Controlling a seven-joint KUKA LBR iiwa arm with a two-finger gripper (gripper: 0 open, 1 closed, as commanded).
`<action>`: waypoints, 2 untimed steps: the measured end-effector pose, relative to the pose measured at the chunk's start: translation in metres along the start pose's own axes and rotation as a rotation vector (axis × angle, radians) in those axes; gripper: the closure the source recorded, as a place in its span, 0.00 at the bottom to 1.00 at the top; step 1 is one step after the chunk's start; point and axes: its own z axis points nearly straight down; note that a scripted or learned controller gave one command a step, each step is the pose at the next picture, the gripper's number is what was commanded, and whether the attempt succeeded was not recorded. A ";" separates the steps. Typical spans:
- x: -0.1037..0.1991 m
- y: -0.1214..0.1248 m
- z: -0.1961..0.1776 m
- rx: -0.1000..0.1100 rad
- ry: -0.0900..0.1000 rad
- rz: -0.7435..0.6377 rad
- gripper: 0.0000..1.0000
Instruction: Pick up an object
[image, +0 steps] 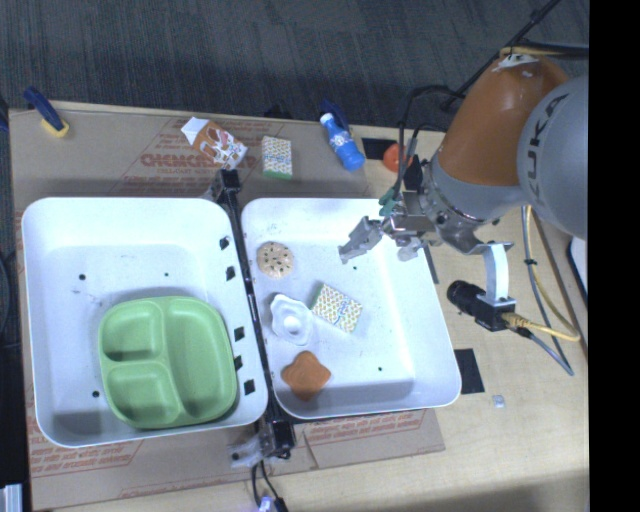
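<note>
The right bin (420, 340) holds a round speckled cookie (275, 259), a small white cup-like piece (289, 318), a patterned square packet (337, 308) and an orange-brown lump (305, 373). My gripper (383, 245) hangs over the bin's upper right part, above bare white floor. It is open, with nothing between its fingers. The patterned packet lies below and to the left of it, and the cookie lies further left.
A green divided plate (168, 360) lies in the left bin (60, 250). Behind the bins on the cardboard lie a blue bottle (343, 142), a small packet (276, 156), a snack bag (213, 143), a small orange object (392, 155) and a blue-and-yellow clamp (45, 110).
</note>
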 end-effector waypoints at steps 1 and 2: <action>0.018 -0.024 0.139 0.005 0.001 -0.003 0.00; 0.006 0.046 0.184 0.002 0.000 -0.004 0.00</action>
